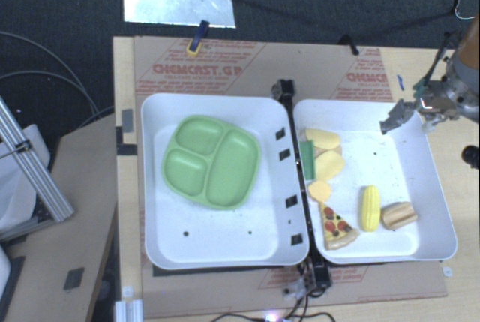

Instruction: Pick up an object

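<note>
Your easiest target is the corn cob (370, 207), lying in the right bin (435, 185) just left of the hot dog bun (398, 215) and just right of the pizza slice (337, 225). It looks like light, stiff, slick plastic with a ribbed rounded body, so pinch it across the short width at mid-length. The gripper (395, 118) hovers well above and right of it, nothing in it; I can't tell how the jaws stand.
</note>
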Robot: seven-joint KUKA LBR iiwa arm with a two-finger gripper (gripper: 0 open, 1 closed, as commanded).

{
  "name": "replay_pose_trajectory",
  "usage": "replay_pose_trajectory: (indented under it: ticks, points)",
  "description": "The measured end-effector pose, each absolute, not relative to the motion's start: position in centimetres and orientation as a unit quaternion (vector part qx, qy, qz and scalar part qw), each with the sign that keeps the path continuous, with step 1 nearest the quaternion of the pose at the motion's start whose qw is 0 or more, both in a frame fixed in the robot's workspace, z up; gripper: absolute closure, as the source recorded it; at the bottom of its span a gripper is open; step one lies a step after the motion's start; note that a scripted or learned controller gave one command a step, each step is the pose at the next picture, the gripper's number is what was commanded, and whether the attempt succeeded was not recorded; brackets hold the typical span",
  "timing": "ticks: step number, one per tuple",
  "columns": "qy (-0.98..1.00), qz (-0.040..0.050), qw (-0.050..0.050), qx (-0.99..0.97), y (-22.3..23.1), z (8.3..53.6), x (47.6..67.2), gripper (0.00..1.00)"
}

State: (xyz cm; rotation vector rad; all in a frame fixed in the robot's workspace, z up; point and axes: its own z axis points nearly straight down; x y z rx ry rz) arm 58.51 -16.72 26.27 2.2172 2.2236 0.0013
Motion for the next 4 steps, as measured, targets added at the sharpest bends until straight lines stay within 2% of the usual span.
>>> replay_pose_trajectory:
  ticks: [1, 2, 3, 4]
  points:
    - [0.706, -0.0032, -0.005, 0.708, -18.4, 13.3, 53.4, 0.00]
    - [0.706, -0.0003, 0.000, 0.708, -20.5, 8.2, 50.5, 0.00]
    - [0.709, 0.0013, 0.002, 0.705, -18.8, 8.5, 53.7, 0.00]
    - [0.709, 0.0014, 0.002, 0.705, -18.9, 9.6, 53.6, 1.00]
